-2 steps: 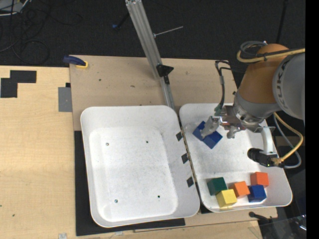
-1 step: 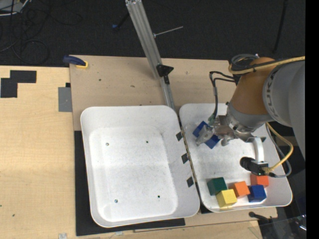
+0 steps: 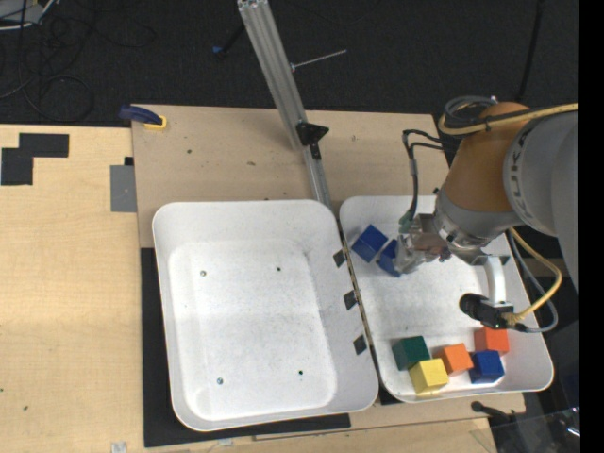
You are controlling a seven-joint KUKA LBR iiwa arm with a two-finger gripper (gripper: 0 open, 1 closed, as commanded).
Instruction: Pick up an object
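Two shallow white bins are sitting side by side on the pale wooden counter [image 3: 75, 253], both smooth plastic with rounded corners; the left bin [image 3: 179, 243] is showing a few small dark specks on its floor. In the right bin [image 3: 538, 371] seven small blocks are lying, all cube-like with hard flat faces. Two blue blocks are sitting near the upper left: one blue block [image 3: 370, 243] is lying apart near the bin's wall, the other, a darker blue block [image 3: 388, 261], is lying just beside the claw [image 3: 408, 253], touching or nearly so. I cannot tell whether the claw is open or closed, nor whether it is gripping anything. Along the lower edge a cluster is resting: green block [image 3: 410, 351], yellow block [image 3: 429, 375], orange block [image 3: 457, 358], small blue block [image 3: 487, 365], red-orange block [image 3: 493, 340]. A ribbed aluminium rail [image 3: 276, 64] is slanting across the counter behind the bins.
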